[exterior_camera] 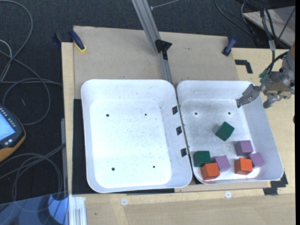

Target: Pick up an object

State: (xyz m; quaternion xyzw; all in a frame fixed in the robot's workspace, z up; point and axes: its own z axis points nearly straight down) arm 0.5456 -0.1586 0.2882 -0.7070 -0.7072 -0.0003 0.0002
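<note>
With the gripper point(258, 100) poised at the right bin's point(274, 139) far right rim, fingers spread and nothing held, the lone green cube point(225, 131) mid-bin is best chosen, being apart from the cluster point(229, 162) crowded along the near wall, and approached squarely from above.

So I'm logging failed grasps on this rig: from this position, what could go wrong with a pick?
1. The gripper sits at the right bin's far right rim, away from every block; descending here would likely close on nothing or hit the wall.
2. Most blocks crowd the near edge: the green block, orange block and purple block look touching, so fingers may not fit between them.
3. The lone green block looks tilted and could slip.
</note>
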